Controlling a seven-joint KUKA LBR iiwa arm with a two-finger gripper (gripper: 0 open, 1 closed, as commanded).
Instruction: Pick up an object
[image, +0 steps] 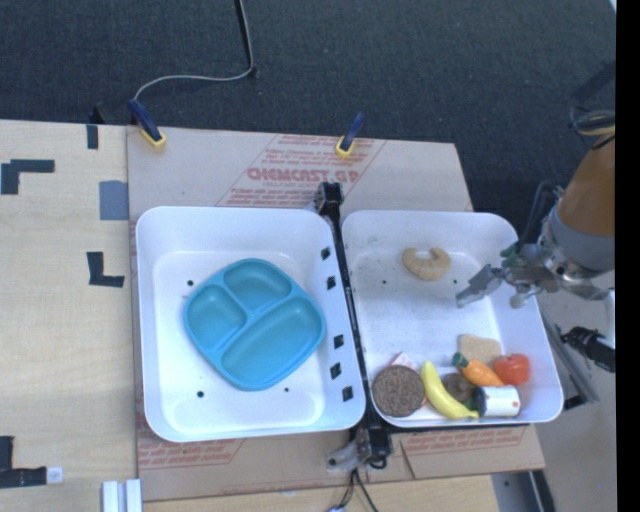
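Gripper: the gripper (497, 283) hung over the right rim of the right bin (440, 222), its two fingers spread apart with nothing between them, pointing toward the view's left.
Nearest object: a tan pretzel-shaped piece (427, 263) lay alone on the bin floor, left of the fingertips and slightly toward the far wall, near but not touching.
Long axis: the pretzel ran roughly left to right in the view, about in line with the way the fingers pointed, so a turn of the wrist would probably suit a grasp across it.
Other candidates: toward the near edge sat a cluster, namely a brown round cookie (399, 390), a banana (444, 393), a carrot (479, 372), a tomato (512, 368), a pale bread slice (480, 348) and a white can (500, 402), touching or nearly so.
Judgement: the pretzel looked the easier pick, with bare floor all round it; the cluster left little room for fingers.
Surface: smooth white plastic, shallow walls, faintly scuffed.
Left bin: the left bin (160, 300) held a blue divided plate (255, 322), well apart from the arm.
Room: open space stood between gripper and pretzel, with no obstacle in the path.
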